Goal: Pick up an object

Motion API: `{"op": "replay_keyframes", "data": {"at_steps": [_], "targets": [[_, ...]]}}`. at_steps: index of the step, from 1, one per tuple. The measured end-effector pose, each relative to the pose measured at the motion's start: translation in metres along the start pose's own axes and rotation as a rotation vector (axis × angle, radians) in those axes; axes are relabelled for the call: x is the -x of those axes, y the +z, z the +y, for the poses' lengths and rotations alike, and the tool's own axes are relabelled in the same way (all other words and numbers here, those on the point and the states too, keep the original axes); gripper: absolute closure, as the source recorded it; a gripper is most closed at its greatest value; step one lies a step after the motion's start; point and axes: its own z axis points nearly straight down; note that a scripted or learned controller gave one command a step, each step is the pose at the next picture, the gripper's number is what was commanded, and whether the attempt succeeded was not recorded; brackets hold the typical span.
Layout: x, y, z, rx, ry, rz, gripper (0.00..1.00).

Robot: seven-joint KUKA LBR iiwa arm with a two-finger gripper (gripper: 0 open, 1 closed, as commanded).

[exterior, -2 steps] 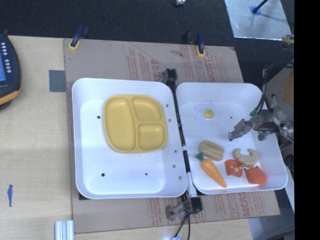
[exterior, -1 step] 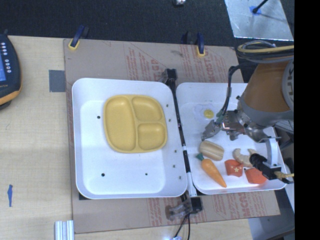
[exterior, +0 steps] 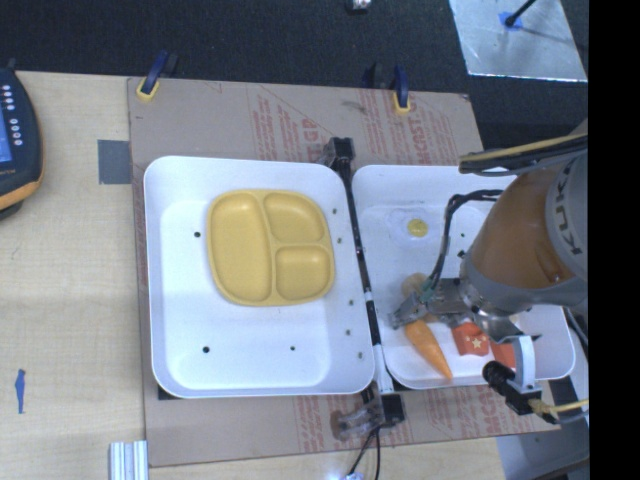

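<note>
The arm (exterior: 530,238) covers a good part of the right bin (exterior: 400,193), so whatever lies on the floor beneath its bulky wrist is out of sight. The gripper (exterior: 425,306) sits low over the bin, and its fingers are too dark and tangled with cables to make out. A red object (exterior: 470,340) peeks from under the arm, partly covered, its shape unclear. A small yellow spot (exterior: 416,229) is too tiny to identify. At the left edge, a dark handheld device (exterior: 15,138) is cut off.
</note>
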Motion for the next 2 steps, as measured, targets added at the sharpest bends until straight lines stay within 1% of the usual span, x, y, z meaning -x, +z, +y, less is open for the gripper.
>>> {"op": "replay_keyframes", "data": {"at_steps": [1,2], "targets": [[-0.003,-0.005,0.019,0.012,-0.003,-0.003,0.00],[-0.002,-0.015,0.018,0.011,-0.002,-0.004,1.00]]}}
